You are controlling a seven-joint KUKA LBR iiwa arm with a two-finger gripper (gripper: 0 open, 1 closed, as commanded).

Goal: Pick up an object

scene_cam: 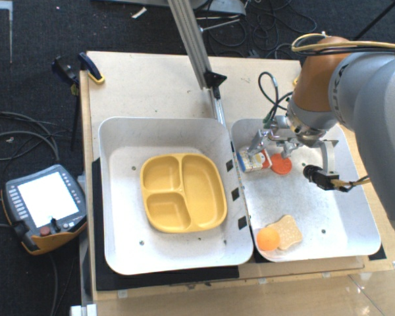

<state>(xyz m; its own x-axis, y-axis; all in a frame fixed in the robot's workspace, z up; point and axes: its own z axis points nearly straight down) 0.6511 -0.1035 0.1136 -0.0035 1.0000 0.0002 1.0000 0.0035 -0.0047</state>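
While the grey arm's two-finger gripper (271,149) is hanging over the far part of the right white bin (345,232), a small red-and-white carton (253,161) is lying just left of and below it, beside a red round disc (281,165). Whether the fingers are apart or together I cannot tell; nothing is visibly sitting between them.

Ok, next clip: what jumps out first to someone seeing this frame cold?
Probably the yellow divided tray, lying alone in the left bin. Next, the grey arm with its orange band, reaching in from the right so that the gripper sits low over the far end of the right bin, by a small carton and a red piece. At that bin's near edge lie an orange ball and a tan sponge-like piece, touching.
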